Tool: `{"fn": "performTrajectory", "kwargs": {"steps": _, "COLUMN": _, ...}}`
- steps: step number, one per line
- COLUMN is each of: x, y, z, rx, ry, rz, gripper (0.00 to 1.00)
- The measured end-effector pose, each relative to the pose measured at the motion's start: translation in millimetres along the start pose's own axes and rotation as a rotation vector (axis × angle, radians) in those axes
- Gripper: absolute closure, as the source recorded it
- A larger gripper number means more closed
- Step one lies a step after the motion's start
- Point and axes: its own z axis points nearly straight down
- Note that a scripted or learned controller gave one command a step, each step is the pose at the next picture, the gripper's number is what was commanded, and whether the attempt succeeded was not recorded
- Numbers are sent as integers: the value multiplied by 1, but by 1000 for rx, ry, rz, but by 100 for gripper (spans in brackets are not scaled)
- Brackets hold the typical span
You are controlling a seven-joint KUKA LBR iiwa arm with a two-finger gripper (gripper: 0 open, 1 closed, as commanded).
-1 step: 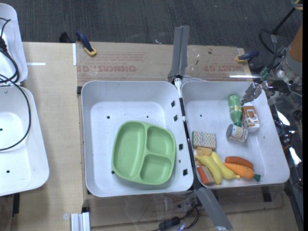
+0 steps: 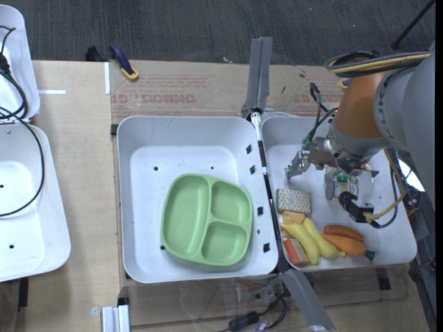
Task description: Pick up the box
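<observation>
Two white bins on bench. Small speckled cardboard box (image 2: 293, 200) lies in right bin, near-left of gripper (image 2: 325, 168); finger state cannot be told.

bench (image 2: 76, 88) bears two white bins (image 2: 138, 144) (side by side).

Gripper (image 2: 325, 175) hangs over right bin (image 2: 277, 133), mid-back area. Bare bin floor just left of it and behind it, up to the back wall. In front and to its left: box (image 2: 293, 200), close, nothing on top of it. Beyond box, toward the front wall, bananas (image 2: 309, 239) and carrots (image 2: 346, 239) packed together, touching, little gap. Divider walls further left; across them, left bin (image 2: 138, 158) with green plate (image 2: 207, 219) filling its front, bare floor behind plate.
</observation>
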Motion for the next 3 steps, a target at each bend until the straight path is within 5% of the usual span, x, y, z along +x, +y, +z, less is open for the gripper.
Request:
{"fn": "performTrajectory", "kwargs": {"steps": 1, "x": -4, "y": -78, "z": 0, "rx": 1, "ry": 1, "rz": 157, "gripper": 0}}
{"fn": "performTrajectory", "kwargs": {"steps": 3, "x": 2, "y": 17, "z": 0, "rx": 2, "ry": -1, "rz": 404, "gripper": 0}}
